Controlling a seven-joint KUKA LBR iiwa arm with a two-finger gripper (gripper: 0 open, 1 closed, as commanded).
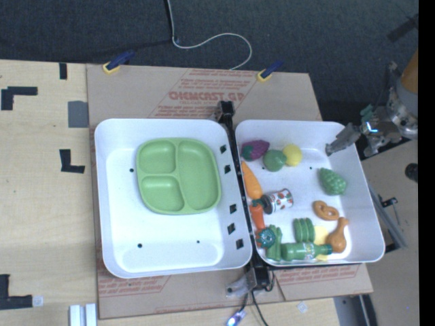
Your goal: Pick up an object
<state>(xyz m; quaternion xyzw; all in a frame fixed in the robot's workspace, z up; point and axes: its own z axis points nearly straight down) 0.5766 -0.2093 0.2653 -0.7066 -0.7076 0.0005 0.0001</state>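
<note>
Left bin (115, 250): green plate (179, 175) fills its middle; bare floor along the near edge.
Right bin (370, 246): toys crowd the left wall and near edge; open floor at the centre.

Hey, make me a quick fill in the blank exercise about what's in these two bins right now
1. The green divided plate lies in the ____ bin.
2. The plate has ____ compartments.
3. The toy foods, such as the yellow lemon and the orange carrot, lie in the ____ bin.
4. The gripper is at the right bin's ____ right corner.

Missing words: left; three; right; upper
</note>
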